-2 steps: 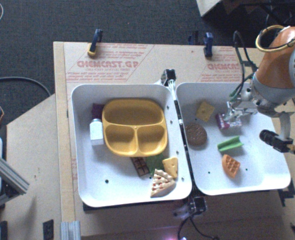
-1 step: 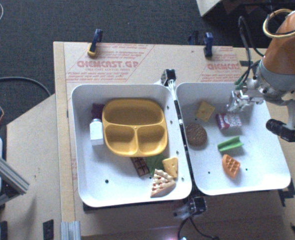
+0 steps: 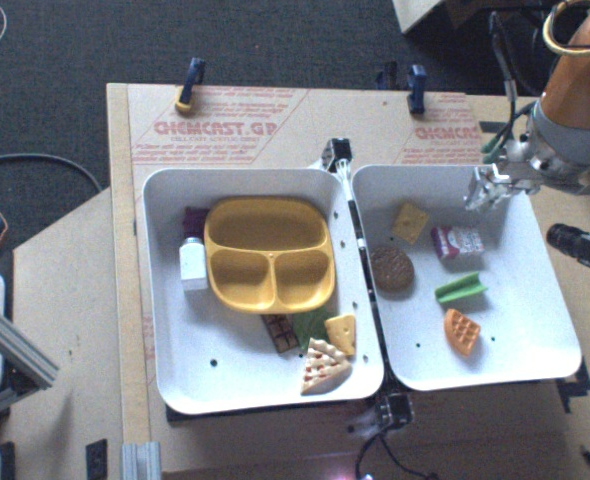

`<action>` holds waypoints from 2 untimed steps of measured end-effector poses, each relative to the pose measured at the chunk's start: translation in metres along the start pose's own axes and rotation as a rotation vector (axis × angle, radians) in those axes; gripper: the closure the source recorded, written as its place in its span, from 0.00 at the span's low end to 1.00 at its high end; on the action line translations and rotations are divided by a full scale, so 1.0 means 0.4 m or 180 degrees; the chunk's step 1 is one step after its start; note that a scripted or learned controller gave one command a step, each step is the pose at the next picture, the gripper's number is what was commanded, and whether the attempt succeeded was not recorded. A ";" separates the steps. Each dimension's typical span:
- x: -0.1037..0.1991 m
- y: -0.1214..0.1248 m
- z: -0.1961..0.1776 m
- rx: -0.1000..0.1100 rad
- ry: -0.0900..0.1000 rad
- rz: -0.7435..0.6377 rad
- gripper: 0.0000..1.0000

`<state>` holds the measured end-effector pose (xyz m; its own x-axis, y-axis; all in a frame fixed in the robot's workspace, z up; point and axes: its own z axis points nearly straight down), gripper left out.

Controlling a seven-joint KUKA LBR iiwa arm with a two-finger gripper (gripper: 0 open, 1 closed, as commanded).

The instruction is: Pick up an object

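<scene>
Five toys in right bin (image 3: 535,353); gripper (image 3: 485,190) above red pack (image 3: 457,242) — grip state unclear. Pack probably light, stiff, boxy — pinch across its short sides.

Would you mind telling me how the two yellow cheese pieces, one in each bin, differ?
The cheese wedge in the left bin is a deeper yellow and leans against the pizza slice. The cheese square in the right bin is paler, squarer and lies apart. Both are small, yellow toy foods.
</scene>
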<state>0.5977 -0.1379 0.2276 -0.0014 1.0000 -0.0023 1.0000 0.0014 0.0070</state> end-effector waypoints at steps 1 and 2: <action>0.114 -0.009 -0.016 0.0023 0.0012 -0.0010 1.00; 0.247 0.009 0.000 0.0029 0.0011 -0.0011 1.00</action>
<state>0.6013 -0.0392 0.2276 -0.0047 1.0000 0.0013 1.0000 0.0047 -0.0022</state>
